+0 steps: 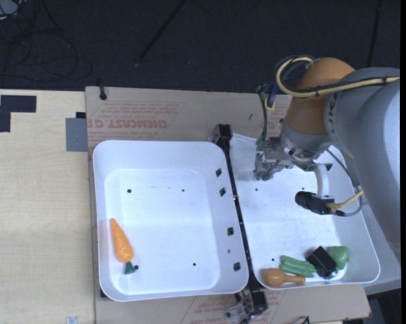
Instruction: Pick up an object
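Toys (pixel 309 266) crowd the right bin's (pixel 365 238) near edge; gripper (pixel 265 171), jaws' state unclear, possibly empty, hovers at its far-left corner.

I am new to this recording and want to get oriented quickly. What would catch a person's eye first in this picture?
First comes the big grey arm with its orange band, reaching in from the right, its pincer over the far part of the right bin. Next, the orange carrot lying alone near the left bin's front left corner. Then the small cluster of green, black and orange items along the right bin's front edge.
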Action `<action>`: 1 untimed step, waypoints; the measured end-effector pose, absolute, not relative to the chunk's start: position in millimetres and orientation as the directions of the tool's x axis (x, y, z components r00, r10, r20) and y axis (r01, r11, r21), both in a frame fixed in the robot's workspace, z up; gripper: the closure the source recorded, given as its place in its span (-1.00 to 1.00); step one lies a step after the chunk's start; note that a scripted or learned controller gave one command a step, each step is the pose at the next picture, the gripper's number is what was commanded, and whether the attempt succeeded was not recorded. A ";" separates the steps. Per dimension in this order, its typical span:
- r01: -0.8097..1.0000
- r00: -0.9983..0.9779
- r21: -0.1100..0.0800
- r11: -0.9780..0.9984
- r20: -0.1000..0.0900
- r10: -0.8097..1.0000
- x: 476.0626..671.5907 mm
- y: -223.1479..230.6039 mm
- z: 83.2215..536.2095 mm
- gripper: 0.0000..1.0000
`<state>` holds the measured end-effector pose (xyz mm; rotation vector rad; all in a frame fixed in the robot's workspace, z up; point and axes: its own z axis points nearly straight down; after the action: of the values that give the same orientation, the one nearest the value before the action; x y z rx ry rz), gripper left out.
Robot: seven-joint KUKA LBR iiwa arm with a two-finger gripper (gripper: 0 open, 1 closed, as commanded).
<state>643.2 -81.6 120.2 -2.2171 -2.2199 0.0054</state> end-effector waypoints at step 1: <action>1.000 -0.001 -0.006 0.001 0.000 1.000 643.2 -81.6 119.9 -1.00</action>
<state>643.2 -81.6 119.9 -2.2167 -2.2200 0.0060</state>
